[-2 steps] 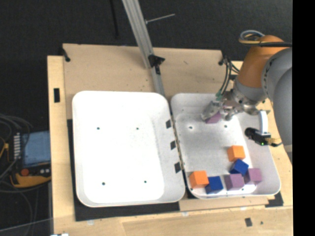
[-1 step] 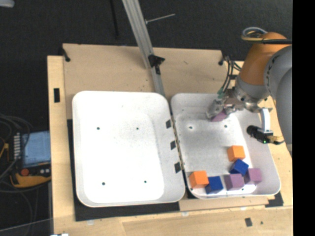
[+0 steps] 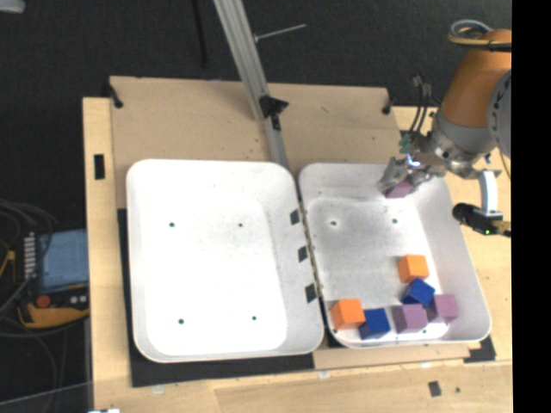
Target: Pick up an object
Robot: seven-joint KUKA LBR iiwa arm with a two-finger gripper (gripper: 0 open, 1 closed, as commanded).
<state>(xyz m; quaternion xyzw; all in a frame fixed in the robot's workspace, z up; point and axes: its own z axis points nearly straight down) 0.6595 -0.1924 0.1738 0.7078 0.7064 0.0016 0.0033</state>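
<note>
My gripper hangs over the far edge of the right bin, with a small purple block between its fingers, lifted above the bin floor. Along the bin's near edge lie several blocks: an orange one, a blue one, a purple one, another blue one, an orange one and a purple one. The arm comes in from the right, its orange band above the wrist.
The left bin sits beside the right one, joined by dark clips along the shared edge. A slanted metal post rises behind the bins. A blue device and cables lie off the bench at left.
</note>
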